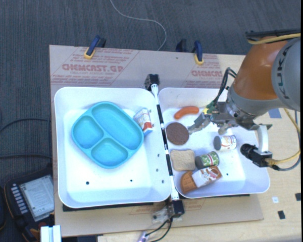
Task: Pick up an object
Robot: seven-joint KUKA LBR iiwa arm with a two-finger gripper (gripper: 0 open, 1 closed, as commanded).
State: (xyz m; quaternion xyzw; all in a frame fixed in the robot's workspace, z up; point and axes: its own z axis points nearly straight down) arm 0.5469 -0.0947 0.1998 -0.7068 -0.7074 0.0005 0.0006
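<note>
Over right bin (252, 185), pincer (199, 125) near patty (177, 133)

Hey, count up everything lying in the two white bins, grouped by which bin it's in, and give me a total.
Left bin: 2, the blue divided plate and a small packet.
Right bin: 6, the sausage, brown round patty, bread slice, green can, white-and-grey can and a red-labelled bottle.
Total: 8
</note>
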